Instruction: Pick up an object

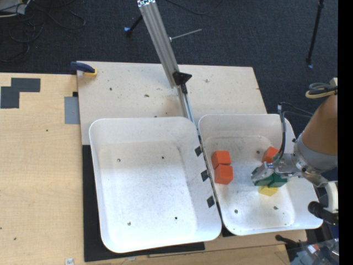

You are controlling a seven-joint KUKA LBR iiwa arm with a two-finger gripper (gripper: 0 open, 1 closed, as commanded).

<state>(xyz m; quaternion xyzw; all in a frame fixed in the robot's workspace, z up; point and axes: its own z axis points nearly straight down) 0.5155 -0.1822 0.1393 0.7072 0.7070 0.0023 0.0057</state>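
Observation:
Two orange blocks [222, 166] lie touching each other in the left part of the right bin [242, 225]. Further right, a third orange block [270, 154], a green block [274, 180] and a yellow block [268, 190] sit bunched together. My gripper [268, 174] comes in from the right and is low over this cluster, right on top of the green block. The gripper body hides much of the green block.
The left bin [110, 148] stands beside the right one, separated by a divider with black clips [203, 174]. A slanted metal rail [162, 43] rises behind the bins. The arm's orange band [325, 126] is above the right bin's right rim.

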